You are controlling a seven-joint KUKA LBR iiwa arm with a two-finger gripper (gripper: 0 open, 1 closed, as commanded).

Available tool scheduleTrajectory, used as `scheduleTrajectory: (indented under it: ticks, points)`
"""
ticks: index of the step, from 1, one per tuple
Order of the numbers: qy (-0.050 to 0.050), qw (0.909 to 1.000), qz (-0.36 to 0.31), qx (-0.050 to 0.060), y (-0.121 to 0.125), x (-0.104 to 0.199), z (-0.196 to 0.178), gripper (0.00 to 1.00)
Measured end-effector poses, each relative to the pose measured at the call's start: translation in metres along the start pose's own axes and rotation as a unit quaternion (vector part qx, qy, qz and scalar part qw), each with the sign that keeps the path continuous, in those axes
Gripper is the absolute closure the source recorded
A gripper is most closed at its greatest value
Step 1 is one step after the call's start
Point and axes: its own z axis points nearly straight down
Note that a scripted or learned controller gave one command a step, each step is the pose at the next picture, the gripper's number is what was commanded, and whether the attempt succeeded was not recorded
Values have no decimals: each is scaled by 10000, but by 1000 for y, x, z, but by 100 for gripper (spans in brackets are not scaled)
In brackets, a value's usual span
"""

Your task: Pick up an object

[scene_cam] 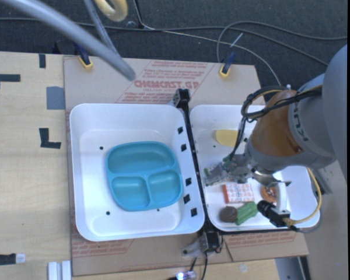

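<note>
The cardboard sheet (163, 77) under both bins is printed in red with "CHEMCAST GP". The left bin (84, 156) contains a blue divided tray (144, 175). The arm (303, 127) is positioned over the right bin (210, 118), and the gripper (236, 168) is lowered among the objects; its opening cannot be determined. A yellow piece (226, 137), a red-and-white packet (238, 193) with unreadable print, a green object (246, 213) and a dark round object (228, 214) are located in the right bin.
</note>
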Motion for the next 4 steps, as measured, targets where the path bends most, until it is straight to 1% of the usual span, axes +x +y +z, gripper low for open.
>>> scheduleTrajectory:
  ticks: [1, 2, 3, 4]
  points:
    - [-6, 10000, -4, -3, 0, 0, -10, 100]
    - [-2, 10000, 2, -8, 2, -8, -55, 100]
    - [-6, 10000, 2, -19, 2, -16, -115, 100]
    - [0, 10000, 1, 2, 2, -16, -138, 100]
